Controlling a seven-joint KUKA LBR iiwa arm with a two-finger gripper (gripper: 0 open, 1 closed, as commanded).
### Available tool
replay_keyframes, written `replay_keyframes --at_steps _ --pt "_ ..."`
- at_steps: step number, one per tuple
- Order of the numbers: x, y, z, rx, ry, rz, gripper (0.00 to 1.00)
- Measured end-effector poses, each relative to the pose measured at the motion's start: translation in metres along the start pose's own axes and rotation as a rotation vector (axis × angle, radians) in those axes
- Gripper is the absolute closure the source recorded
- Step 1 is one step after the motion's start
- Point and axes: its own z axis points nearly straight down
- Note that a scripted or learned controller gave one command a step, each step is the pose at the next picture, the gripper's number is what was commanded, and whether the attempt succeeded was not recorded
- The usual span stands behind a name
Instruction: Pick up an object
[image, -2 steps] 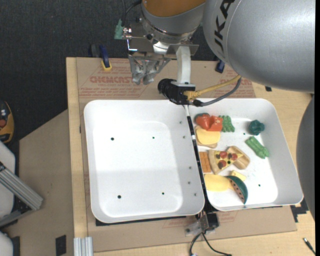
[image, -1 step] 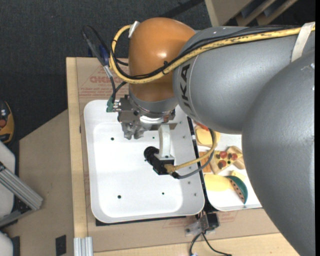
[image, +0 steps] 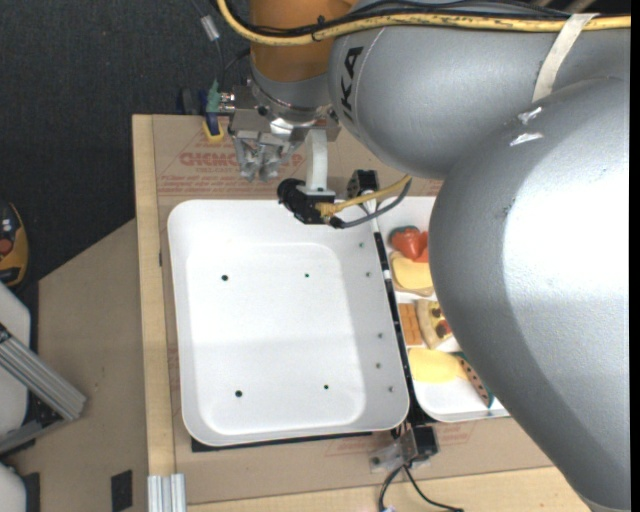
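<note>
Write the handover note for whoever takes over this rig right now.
Pincer: up past the far edge of the left shallow white bin, over the cardboard-brown bench top; nothing visible between its fingers; open or shut can't be told.
Things: a red rounded piece, a pale yellow lump and a flat yellow piece lie in the right shallow white bin, partly hidden by the grey arm.
Done: nothing picked.
Left: reach the right bin, grasp one item, lift.

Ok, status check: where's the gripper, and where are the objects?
Gripper above the bench past the left bin's far rim, nothing seen in it. Objects lie in the right bin. Arm covers much of that bin.
</note>
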Motion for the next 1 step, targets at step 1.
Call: replay_keyframes --at_steps 1 --pt "0.0001 -0.0756 0.1267 0.029 -0.006 0.0 1.0"
